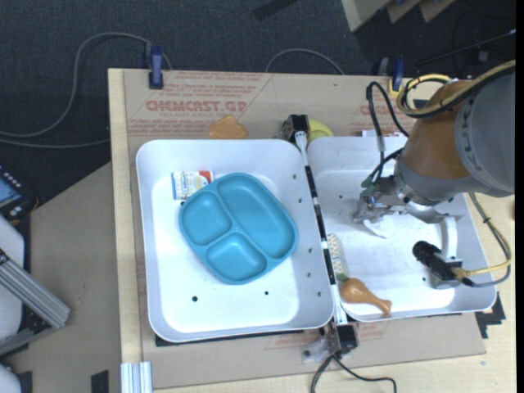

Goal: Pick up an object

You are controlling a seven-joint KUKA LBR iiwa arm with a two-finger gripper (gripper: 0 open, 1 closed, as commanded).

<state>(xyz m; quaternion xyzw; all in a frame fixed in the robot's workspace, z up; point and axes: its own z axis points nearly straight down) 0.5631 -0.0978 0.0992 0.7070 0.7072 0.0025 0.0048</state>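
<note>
As it lies flat on the floor of the right bin [393, 268], right of the frame's centre, the small white piece [379, 229] is the thing nearest to the gripper [370, 210]. It sits just below and slightly right of the gripper; whether the two touch, I cannot tell. The gripper is low over the bin, and I also cannot tell if it is wide or narrow, because the wrist covers it from above.

Lower in the same bin, near its bottom rim, a tan drumstick-shaped toy [365, 295] lies well apart from the gripper. A small printed packet [334, 256] rests along the wall between the two bins, left of the white piece.

The grey arm [483, 137] enters from the right edge of the frame. In the left bin [246, 305] a blue divided plate [236, 228] takes the middle, and a small white carton [190, 183] lies at its upper left, touching or partly under its rim. On the bench [205, 97], above the bins, are an orange thing [228, 127] and a yellow thing [319, 129].
</note>
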